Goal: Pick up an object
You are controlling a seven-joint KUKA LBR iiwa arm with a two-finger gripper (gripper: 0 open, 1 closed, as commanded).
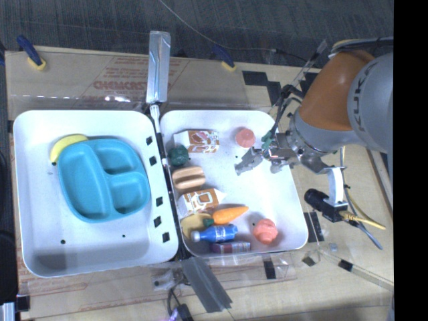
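The metal hand (pixel 246 164) hangs, grip unclear, over the smooth white bin (pixel 289 199) near a round pink ball (pixel 245 137).

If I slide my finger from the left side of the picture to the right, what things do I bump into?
Yellow banana → blue divided tray → dark green toy → hot dog → orange carrot → pink ball → pink peach → gripper → grey arm.
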